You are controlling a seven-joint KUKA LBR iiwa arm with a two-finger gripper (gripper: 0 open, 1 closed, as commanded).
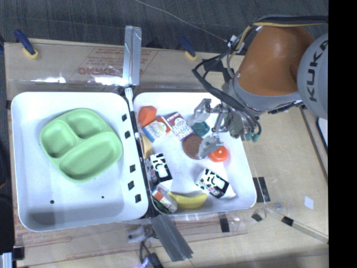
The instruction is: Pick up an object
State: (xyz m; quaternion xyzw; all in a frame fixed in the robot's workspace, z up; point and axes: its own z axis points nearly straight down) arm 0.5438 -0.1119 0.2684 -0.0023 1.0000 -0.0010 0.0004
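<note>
1. While our gripper (207,132) hangs over the right bin's (241,190) far-right part, its fingers look spread around a brown disc (192,147).
2. We see bare floor mid-bin; a banana (189,200) lines the near edge.

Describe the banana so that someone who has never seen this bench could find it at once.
Look at the right bin, the one crowded with small items, and go to its near edge. The banana lies there, beside a black-and-white packet. It is the only long, curved, plain yellow thing in that bin.
</note>
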